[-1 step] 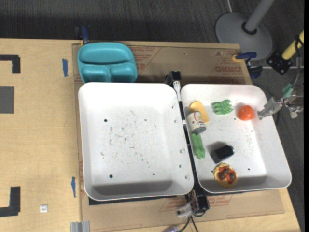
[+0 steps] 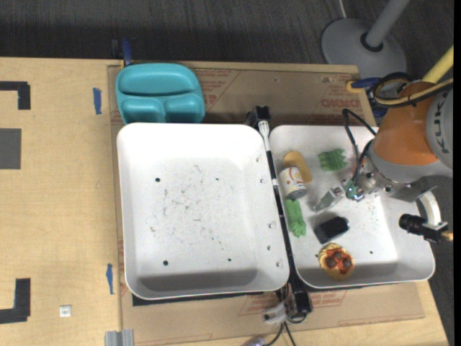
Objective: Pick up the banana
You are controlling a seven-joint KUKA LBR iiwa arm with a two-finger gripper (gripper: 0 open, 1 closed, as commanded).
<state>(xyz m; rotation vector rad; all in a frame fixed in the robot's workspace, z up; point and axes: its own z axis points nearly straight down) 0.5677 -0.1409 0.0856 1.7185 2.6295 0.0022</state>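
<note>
Banana (image 2: pixel 299 166) first: best I can make out, it's the short yellowish-tan curved piece in the far-left part of the right bin, touching the top of a white and red can (image 2: pixel 292 186). Not fully sure, since only a stub of it reads clearly.

Big to small: the table (image 2: pixel 57 193) carries the two white bins, the left bin (image 2: pixel 137 272) and the right bin (image 2: pixel 414 265). The arm (image 2: pixel 407 139) comes in from the right over the right bin's far-right side. A teal tray (image 2: pixel 158 92) sits just beyond the left bin. Smaller stuff in the right bin: a black lump (image 2: pixel 332 228), a long green piece (image 2: pixel 295 218) along the left wall, a crumpled green thing (image 2: pixel 332 159) and a round red-and-yellow item (image 2: pixel 336 259) near the front.

The gripper (image 2: pixel 353 191) hangs mid-bin, right of the banana and apart from it. Whether it's spread or closed, I honestly can't tell, it's a blur of metal and cable down there.

Handling guess: light, fairly firm, smooth skin that could slip. I'd pinch across the middle of the curve, from the side away from the can, or it'll probably nudge the can instead.
</note>
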